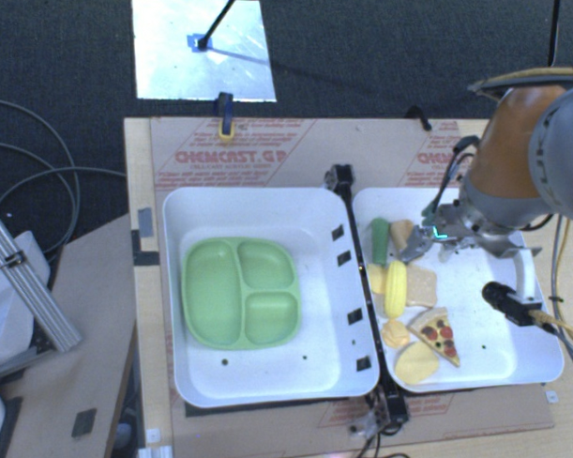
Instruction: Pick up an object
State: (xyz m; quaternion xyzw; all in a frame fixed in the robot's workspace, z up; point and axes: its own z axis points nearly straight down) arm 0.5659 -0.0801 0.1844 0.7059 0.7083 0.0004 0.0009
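In the camera view, the gripper (pixel 420 241) hangs low over the upper left part of the right bin (pixel 530 360), at the end of the grey arm with its orange band (pixel 504 150). Whether its fingers are apart or together I cannot tell; the wrist and cabling hide them, and nothing can be seen clamped there. Just beside the gripper, to its left, lie a green piece (pixel 380 241) and a tan piece (pixel 401 233). Just below it sit a yellow corn cob (pixel 395 287) and a pale cracker-like slab (pixel 421 286), and further below come a pizza slice (pixel 438 334) and a yellow disc (pixel 416 363). Well away to the gripper's left, the left bin (pixel 207 376) holds a green divided tray (pixel 240 292). By my reading the pick is not yet done: every toy rests on the bin floor, so the grasp and the lift remain. Beyond the bins, the board (pixel 265 144) under them carries red printing that reads CHEMCAST GP.
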